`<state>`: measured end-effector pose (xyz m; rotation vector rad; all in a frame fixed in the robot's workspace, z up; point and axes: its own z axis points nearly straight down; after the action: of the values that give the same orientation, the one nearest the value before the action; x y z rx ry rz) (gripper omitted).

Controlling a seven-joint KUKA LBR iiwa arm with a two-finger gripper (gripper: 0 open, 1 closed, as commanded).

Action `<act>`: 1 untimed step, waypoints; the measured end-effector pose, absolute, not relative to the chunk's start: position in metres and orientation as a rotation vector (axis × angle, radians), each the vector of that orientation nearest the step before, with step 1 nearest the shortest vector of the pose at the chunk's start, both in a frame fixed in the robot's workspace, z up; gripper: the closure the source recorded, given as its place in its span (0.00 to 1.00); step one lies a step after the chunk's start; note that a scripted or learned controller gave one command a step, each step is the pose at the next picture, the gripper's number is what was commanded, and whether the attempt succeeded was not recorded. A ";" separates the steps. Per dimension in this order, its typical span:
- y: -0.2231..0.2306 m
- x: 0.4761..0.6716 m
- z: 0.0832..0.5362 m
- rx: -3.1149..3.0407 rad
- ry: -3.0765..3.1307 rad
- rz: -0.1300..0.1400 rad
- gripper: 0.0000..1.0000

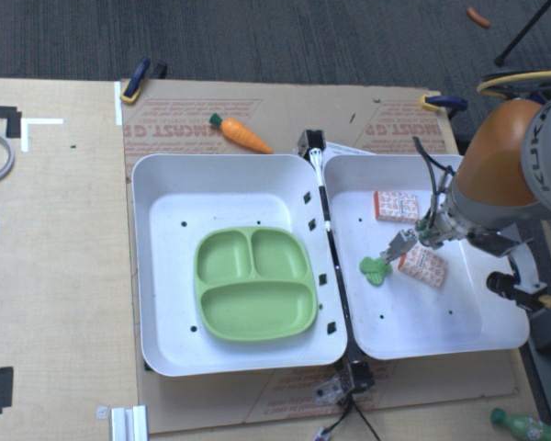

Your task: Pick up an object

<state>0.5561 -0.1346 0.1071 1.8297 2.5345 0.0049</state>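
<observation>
The right bin (pixel 459 324) holds three small things. A green toy vegetable (pixel 376 270) lies near its left side. One orange-and-white carton (pixel 425 268) lies tilted just right of the toy, and a second carton (pixel 398 206) sits further back. My gripper (pixel 403 243) hangs low over the bin, between the green toy and the nearer carton, with its tip just above and left of that carton. Nothing is visibly held. The orange band of the arm (pixel 500 159) rises to the right.
The left bin (pixel 156 246) holds a green divided plate (pixel 254 283). A toy carrot (pixel 241 134) lies on the cardboard behind the bins. Clamps (pixel 136 79) sit at the cardboard's back corners. The bins' shared wall (pixel 329 246) runs just left of the green toy.
</observation>
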 end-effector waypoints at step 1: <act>-0.124 0.649 0.098 1.305 2.844 0.003 0.00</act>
<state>0.6494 -0.1239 0.0984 1.3054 2.8439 0.0033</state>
